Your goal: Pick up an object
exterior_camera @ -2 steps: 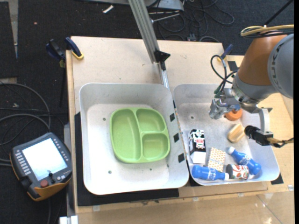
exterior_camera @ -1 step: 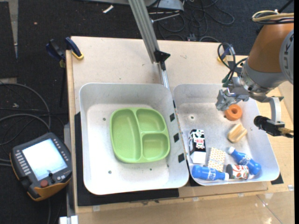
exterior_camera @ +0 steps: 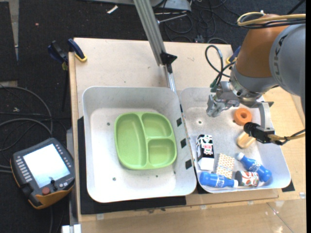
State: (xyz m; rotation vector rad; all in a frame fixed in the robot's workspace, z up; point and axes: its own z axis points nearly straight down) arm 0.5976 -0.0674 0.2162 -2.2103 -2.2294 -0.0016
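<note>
Gripper (exterior_camera: pixel 215 108) hangs over the far end of the right bin (exterior_camera: pixel 194 118). Can't tell from this angle whether it's wide or narrow, and nothing is visibly held.

No set target, so the candidates are:
- Orange ring (exterior_camera: pixel 242 116): the nearest item, just beside the gripper on the arm's side and level with it. It lies flat, so no long axis and any approach angle should do.
- Cow carton (exterior_camera: pixel 206 147): nearer the camera than the gripper, almost straight below it in the view. It lies flat, with its long axis running from the gripper toward the bin's near rim.
- Tan block (exterior_camera: pixel 244 140): beyond the ring and nearer the camera.
- Bottles (exterior_camera: pixel 217 180) (exterior_camera: pixel 253 165), a can (exterior_camera: pixel 249 178) and a patterned card (exterior_camera: pixel 224 164): packed touching at the near rim, well apart from the gripper.

My pick is the ring, since it needs only a short sideways shift. The carton comes next, with the jaws set across its short side.

Green plate (exterior_camera: pixel 146 141) sits alone in the left bin (exterior_camera: pixel 97 130), well apart from the gripper.

Writing: the carton shows a black-and-white cow print with no legible text, and the bottle and can labels are too small to read. The arm link has partial lettering, probably "KU…".
</note>
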